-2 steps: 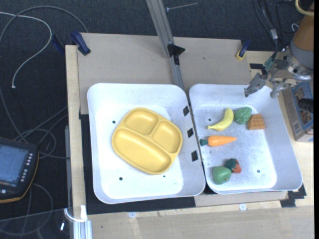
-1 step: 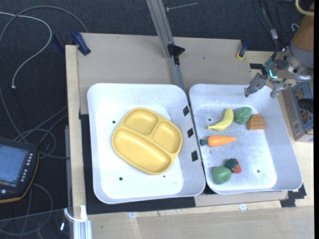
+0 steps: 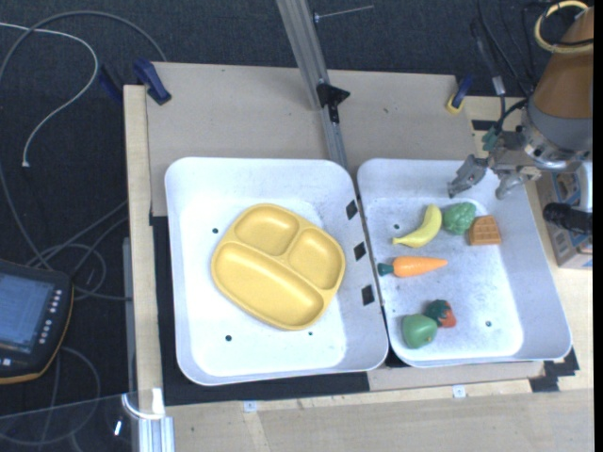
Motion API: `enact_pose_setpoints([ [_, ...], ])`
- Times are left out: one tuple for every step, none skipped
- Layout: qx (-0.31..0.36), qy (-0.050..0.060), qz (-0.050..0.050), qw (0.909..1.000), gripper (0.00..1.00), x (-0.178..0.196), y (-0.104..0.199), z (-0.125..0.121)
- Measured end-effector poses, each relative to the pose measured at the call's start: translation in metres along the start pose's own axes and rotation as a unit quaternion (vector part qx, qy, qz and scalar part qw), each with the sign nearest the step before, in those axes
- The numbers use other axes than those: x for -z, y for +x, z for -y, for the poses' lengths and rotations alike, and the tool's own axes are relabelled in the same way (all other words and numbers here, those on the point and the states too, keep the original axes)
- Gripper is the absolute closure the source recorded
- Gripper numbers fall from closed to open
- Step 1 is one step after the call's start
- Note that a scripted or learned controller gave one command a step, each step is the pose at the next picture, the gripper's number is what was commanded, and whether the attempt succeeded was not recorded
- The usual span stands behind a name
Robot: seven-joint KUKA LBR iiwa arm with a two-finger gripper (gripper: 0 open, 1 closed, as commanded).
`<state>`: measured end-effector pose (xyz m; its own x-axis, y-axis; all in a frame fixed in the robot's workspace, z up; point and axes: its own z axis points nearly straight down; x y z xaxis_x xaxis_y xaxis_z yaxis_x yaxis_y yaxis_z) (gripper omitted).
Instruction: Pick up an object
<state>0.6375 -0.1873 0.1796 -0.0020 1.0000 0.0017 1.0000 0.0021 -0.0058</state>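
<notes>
A: What is sitting in the left bin [image 3: 188, 252]?
B: A yellow divided plate [image 3: 278, 266].
A: And the right bin [image 3: 528, 290]?
B: A banana [image 3: 421, 228], carrot [image 3: 417, 266], green toy [image 3: 459, 217], brown waffle [image 3: 484, 231] and green pepper [image 3: 419, 330] are lying there. The tool [image 3: 485, 175] is hovering open-fingered above its far edge, gripping nothing.

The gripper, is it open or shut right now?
Open: the gripper hangs over the right bin's far edge with its two fingers spread apart and nothing between them.
</notes>
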Motion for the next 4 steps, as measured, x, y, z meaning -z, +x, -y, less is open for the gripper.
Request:
enact_pose_setpoints([
  [-0.001,0.001,0.0,1.0,0.0,-0.064,0.002,0.002],
  [0.0,-0.001,0.0,1.0,0.0,-0.088,0.003,0.002],
  [0.0,-0.003,0.001,1.0,1.0,-0.075,0.003,0.001],
  [0.0,-0.006,0.001,1.0,1.0,-0.03,0.004,0.0],
])
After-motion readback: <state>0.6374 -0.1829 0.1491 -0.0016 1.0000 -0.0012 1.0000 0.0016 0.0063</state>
